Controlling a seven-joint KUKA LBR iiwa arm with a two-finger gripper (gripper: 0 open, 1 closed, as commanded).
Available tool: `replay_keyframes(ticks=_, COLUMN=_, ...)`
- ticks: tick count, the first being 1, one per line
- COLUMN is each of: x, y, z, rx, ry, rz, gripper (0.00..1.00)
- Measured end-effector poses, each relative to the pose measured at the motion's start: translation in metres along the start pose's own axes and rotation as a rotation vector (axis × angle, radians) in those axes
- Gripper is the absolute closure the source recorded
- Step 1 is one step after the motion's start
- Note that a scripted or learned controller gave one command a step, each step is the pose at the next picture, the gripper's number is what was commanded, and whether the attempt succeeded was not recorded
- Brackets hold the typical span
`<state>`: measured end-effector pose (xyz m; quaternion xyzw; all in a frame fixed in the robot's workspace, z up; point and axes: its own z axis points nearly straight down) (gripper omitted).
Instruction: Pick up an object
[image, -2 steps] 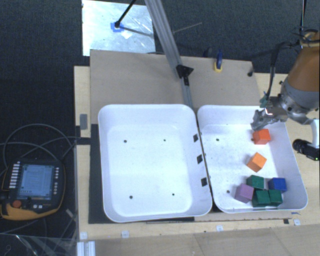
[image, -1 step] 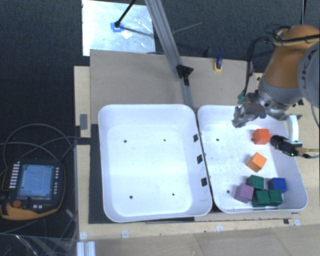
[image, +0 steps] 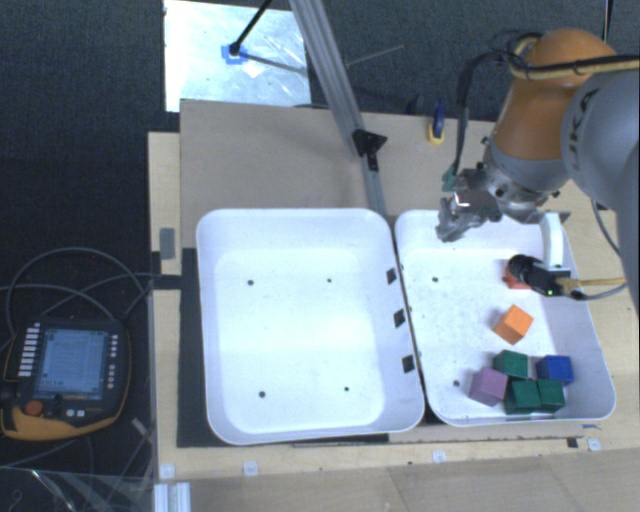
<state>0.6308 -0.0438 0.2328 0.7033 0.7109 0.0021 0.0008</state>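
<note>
The left bin (image: 300, 320) lay white beside the right bin (image: 440, 300), above whose far rim the gripper (image: 455, 222) hung, its state impossible to judge. The orange block (image: 514, 324), a cube turned corner-on with no clear long axis, sat well apart toward the near right. Near it clustered a purple block (image: 488, 385), green blocks (image: 520, 385) and a blue block (image: 555, 369); something red-orange (image: 516, 281) was half-hidden behind a black fitting (image: 530, 272).

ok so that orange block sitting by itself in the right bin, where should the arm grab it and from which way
Probably from straight above, closing on two opposite side faces of the orange block. It sits apart from the purple block, the green blocks and the blue block, so its sides look free. It lies turned at an angle to the right bin walls, so the tool should likely rotate to match its faces.
</note>
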Motion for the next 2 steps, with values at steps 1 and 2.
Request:
replay_keyframes(ticks=1, x=0.049, y=0.013, z=-0.01, rx=0.0, ry=0.0, rz=0.0, gripper=1.0)
replay_keyframes(ticks=2, x=0.102, y=0.018, z=-0.01, rx=0.001, ry=0.001, rz=0.0, gripper=1.0)
